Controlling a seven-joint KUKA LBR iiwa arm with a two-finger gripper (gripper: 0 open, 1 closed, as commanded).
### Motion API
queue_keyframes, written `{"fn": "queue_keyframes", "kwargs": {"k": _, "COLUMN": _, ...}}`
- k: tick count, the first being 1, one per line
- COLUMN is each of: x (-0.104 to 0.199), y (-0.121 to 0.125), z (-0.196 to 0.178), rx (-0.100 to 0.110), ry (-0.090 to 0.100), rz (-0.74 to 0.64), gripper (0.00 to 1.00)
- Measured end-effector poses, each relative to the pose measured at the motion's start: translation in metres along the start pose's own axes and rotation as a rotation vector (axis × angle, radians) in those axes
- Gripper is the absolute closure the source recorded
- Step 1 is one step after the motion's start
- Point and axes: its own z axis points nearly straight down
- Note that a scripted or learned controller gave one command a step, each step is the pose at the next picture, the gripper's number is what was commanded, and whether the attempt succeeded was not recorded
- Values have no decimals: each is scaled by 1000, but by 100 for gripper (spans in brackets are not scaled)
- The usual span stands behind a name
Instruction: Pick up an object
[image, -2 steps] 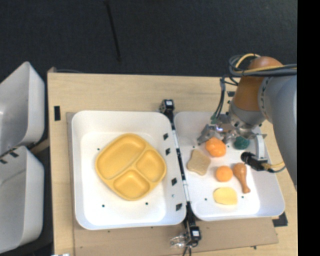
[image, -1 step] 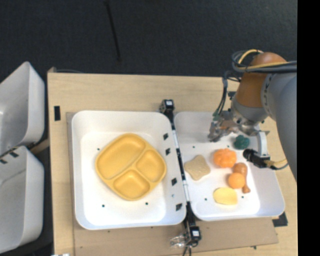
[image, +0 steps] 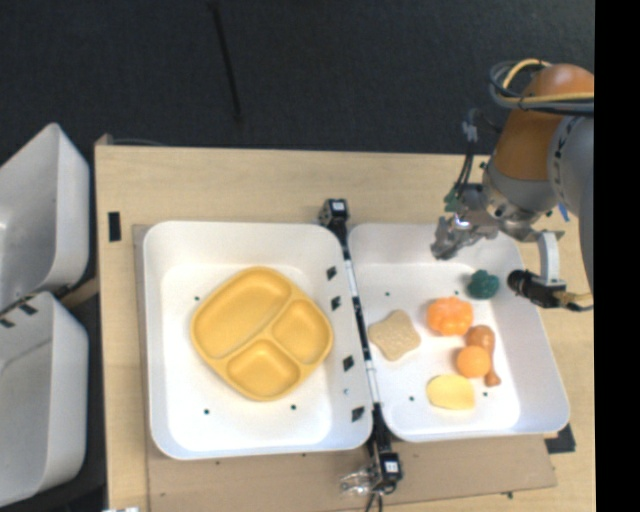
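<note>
The right bin holds a tan toast-shaped piece, an orange lumpy piece, an orange-brown drumstick-like piece, a pale yellow oval and a small dark green piece. My gripper hangs over the far edge of the right bin, up and left of the green piece. Nothing shows between its fingers.
The left bin holds a yellow divided plate. A divider with black clips runs between the bins. White containers stand off the bench at the left. The arm comes in from the upper right.
</note>
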Motion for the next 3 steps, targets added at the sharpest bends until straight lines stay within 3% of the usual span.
{"fn": "queue_keyframes", "kwargs": {"k": 1, "x": -1, "y": 2, "z": -55, "rx": 0, "ry": 0, "rz": -2, "gripper": 100}}
{"fn": "queue_keyframes", "kwargs": {"k": 2, "x": -2, "y": 3, "z": -61, "rx": 6, "ry": 0, "rz": -5, "gripper": 100}}
{"fn": "queue_keyframes", "kwargs": {"k": 3, "x": 53, "y": 7, "z": -54, "rx": 7, "ry": 0, "rz": -2, "gripper": 100}}
